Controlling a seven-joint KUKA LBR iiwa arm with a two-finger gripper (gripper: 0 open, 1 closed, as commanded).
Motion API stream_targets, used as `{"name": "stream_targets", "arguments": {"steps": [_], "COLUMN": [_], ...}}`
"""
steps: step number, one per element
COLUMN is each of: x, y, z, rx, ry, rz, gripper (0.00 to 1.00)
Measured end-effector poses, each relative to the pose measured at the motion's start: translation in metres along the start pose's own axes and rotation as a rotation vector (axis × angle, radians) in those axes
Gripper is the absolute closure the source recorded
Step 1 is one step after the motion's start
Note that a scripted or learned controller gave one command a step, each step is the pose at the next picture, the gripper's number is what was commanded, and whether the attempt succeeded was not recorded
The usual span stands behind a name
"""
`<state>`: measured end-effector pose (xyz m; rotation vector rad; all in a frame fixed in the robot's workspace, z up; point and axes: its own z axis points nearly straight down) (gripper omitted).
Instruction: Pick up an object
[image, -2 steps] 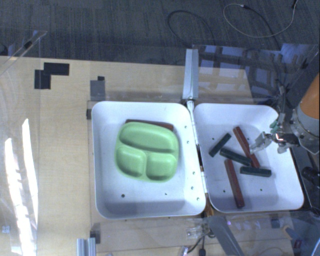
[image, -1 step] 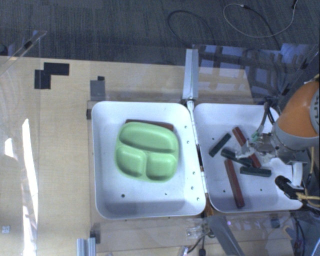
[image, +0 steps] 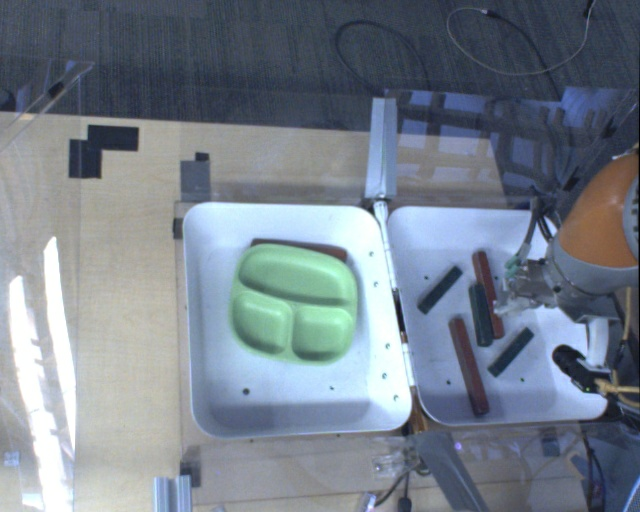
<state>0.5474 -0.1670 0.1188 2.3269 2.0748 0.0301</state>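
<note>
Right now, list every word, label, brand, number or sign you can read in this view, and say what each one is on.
None: no readable text anywhere.
Green divided tray in the left bin: plain, no lettering.
Red-brown and dark sticks in the right bin: unmarked.
Black blocks on the bench: solid shapes, not characters.
Gripper: no legible label.
</note>
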Motion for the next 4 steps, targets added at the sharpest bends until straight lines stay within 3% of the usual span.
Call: {"name": "stream_targets", "arguments": {"steps": [1, 2, 3, 4], "x": [0.000, -0.005, -0.003, 0.036], "y": [0.000, 0.048, 0.051, 0.030], "z": [0.000, 0.032, 0.019, -0.069], "rx": [0.000, 0.020, 0.013, 0.022], "ry": [0.000, 0.002, 0.002, 0.003], "rz": [0.000, -0.148, -0.154, -0.175], "gripper": [0.00, 0.00, 1.00, 1.00]}}
